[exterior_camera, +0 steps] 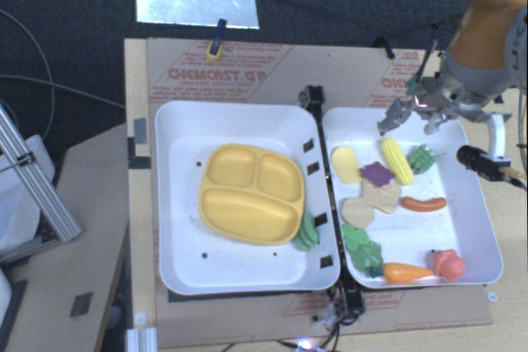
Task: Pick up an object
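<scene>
- Hand [417, 118] hangs over the far edge of the right bin [483, 214], at the end of the grey arm [487, 45] that reaches in from the right with its orange band above the wrist.
- Two metal fingers [393, 119] point down and outward, spread apart with nothing between them, so the hand is released.
- Upper parts of the arm are cut off by the frame's top and right edges; the fingertips are small and blurred against the bin rim.
- Just below the hand, inside the right bin, lies a yellow corn cob [397, 160] with a green leafy piece [421, 157] beside it.
- Below and to the left of the hand sit a pale yellow piece [346, 164], a purple piece [377, 173], a beige slice [381, 196] and a round beige piece [357, 213].
- Further below the hand lies an orange-red sausage [423, 204]; at the bin's near edge are a green vegetable [361, 248], a carrot [407, 271] and a pink toy [448, 263].
- Well to the hand's left, the left bin [177, 177] holds a yellow divided plate [250, 194], with a small green piece [307, 232] touching its right edge.
- Both bins rest on a cardboard sheet [247, 70] on the worktop.
</scene>
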Controlling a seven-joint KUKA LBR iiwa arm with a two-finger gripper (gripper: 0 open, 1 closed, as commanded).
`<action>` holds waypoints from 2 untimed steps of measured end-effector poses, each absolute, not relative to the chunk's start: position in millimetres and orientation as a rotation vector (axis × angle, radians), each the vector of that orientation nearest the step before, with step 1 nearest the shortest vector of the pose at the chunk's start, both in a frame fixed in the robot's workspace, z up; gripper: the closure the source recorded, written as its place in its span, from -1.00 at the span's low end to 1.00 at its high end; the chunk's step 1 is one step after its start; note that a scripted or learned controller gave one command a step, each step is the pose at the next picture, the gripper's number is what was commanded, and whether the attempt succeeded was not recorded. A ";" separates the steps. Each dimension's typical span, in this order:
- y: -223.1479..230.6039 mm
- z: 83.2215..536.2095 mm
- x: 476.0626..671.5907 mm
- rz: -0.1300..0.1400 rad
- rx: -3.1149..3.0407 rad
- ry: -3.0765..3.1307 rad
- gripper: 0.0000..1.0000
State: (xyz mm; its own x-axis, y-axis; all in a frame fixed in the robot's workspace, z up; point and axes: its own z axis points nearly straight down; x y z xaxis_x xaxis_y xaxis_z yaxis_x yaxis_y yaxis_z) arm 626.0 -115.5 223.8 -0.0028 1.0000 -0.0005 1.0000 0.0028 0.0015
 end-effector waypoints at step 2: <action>-192.2 87.3 515.5 0.005 2.223 2.213 -1.00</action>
State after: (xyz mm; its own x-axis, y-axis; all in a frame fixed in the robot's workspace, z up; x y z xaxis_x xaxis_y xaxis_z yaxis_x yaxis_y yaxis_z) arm 515.5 -192.2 87.3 0.0046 1.0000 -0.0013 1.0000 -0.0046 0.0061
